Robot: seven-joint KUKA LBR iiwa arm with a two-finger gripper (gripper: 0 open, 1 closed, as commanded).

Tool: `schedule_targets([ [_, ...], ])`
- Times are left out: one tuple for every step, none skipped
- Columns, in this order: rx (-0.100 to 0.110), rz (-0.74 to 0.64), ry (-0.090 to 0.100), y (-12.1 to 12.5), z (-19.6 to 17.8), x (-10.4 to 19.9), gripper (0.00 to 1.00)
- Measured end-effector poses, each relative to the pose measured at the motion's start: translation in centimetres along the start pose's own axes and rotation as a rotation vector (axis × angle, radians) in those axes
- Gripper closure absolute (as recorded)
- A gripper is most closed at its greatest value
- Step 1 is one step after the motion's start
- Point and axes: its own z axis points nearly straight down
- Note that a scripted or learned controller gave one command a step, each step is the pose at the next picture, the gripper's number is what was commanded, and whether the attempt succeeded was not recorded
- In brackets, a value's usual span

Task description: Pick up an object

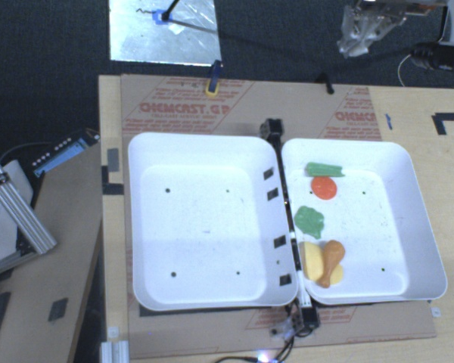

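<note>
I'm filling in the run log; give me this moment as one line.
gripper: raised beyond bins, top right | right bin: green bean, tomato slice, broccoli, chicken drumstick | nothing held

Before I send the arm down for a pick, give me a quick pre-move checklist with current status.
1. Gripper above and away from the bins: ok.
2. Finger state: cannot tell, blurred.
3. Targets in right bin: ok; green piece, red disc, green leafy piece, drumstick, yellow piece.
4. Red disc lying apart from others: ok.
5. Drumstick free of neighbours: not ok, it touches the yellow piece.
</note>
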Motion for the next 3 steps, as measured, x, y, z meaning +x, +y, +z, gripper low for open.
schedule_targets([
  [0.0, 0.001, 0.0, 0.0, -3.8, 2.1, 1.0],
  [0.003, 0.002, 0.0, 0.0, -4.7, 2.7, 1.0],
  [0.004, 0.001, 0.0, -0.8, -4.7, 4.5, 1.0],
])
